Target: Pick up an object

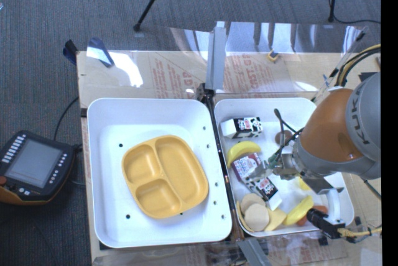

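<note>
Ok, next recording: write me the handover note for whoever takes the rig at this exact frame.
Gripper: low over the right bin, among the items; whether it is open or shut cannot be told, and nothing is seen held.
Right bin contents: milk carton near the far left corner, banana below it, a red-labelled packet and a second small carton by the gripper, round biscuits at the near edge.
Left bin: yellow divided plate.
Done: arm brought down into the right bin.
Left: grasp and lift one object.
</note>
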Motion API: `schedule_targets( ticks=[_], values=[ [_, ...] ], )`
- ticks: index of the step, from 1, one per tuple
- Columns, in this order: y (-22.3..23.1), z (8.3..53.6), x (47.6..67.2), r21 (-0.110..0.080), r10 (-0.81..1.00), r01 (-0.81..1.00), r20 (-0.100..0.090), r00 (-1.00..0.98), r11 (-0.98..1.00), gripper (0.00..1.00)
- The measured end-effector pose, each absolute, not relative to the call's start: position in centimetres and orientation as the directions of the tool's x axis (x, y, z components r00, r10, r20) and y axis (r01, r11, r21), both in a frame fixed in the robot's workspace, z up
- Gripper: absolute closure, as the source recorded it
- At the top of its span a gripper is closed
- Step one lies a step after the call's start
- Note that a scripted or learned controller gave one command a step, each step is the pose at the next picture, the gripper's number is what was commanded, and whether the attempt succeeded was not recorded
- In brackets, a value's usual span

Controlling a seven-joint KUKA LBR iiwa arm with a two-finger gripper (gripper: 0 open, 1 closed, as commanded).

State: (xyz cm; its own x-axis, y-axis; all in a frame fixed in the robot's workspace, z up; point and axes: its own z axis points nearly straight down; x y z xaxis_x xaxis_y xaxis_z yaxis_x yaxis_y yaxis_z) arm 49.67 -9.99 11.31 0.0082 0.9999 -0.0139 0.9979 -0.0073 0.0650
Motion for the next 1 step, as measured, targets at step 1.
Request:
schedule_targets(
  ticks=[1],
  values=[
    [-9.68, 11.35, 50.5, 0.057, 1.0, 0.998, -0.015, -0.026, 0.027, 0.0]
  ],
)
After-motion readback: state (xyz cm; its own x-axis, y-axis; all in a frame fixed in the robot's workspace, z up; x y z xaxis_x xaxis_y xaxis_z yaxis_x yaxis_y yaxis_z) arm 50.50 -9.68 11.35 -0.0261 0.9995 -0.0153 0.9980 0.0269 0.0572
